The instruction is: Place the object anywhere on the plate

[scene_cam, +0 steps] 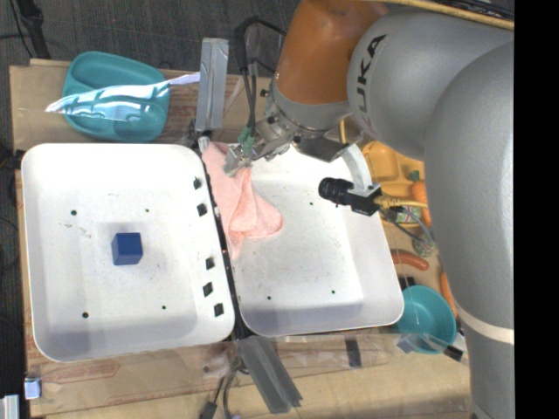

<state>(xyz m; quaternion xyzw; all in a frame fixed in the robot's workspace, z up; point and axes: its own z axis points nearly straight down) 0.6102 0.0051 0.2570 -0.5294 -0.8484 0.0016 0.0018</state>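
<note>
- Hanging from the gripper (240,154) just above frame centre, a pink cloth (249,203) is pinched between the closed fingers at its top edge.
- Its lower folds drape onto the right bin (349,308), beside the divider.
- A blue cube (127,248) sits in the left bin (52,339).
- Risk, as I judge it: the thin pinch could slip, or trailing fabric could snag the bin wall during transfer.
</note>
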